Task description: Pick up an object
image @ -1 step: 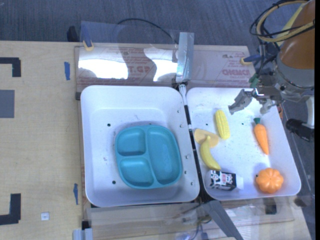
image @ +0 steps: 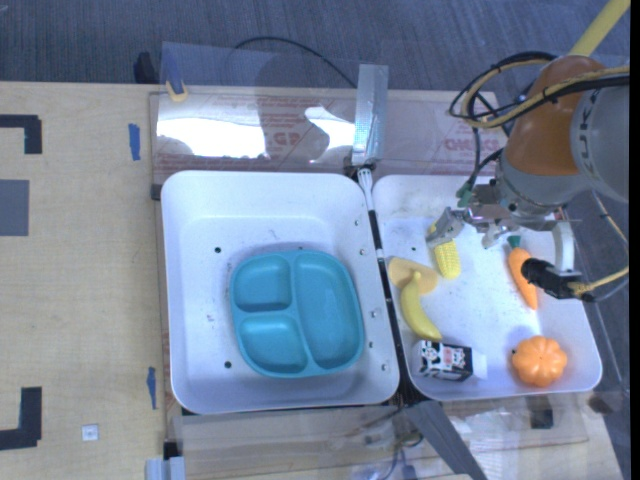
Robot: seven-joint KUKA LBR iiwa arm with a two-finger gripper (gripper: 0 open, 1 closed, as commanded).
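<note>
Yellow corn cob (image: 449, 259) just below the claw (image: 470, 226), right bin (image: 590, 353).

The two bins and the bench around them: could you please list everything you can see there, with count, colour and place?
left bin: one, white, left half of the bench
divided plate: one, teal, three compartments, in the left bin
right bin: one, white, beside the left bin
banana: one, yellow, left side of the right bin
corn cob: one, yellow, small, just below the gripper
carrot: one, orange, right side of the right bin
pumpkin: one, orange, near corner of the right bin
small carton: one, black and white, near edge of the right bin
gripper: one, grey, over the far part of the right bin, on the arm with its orange band
</note>
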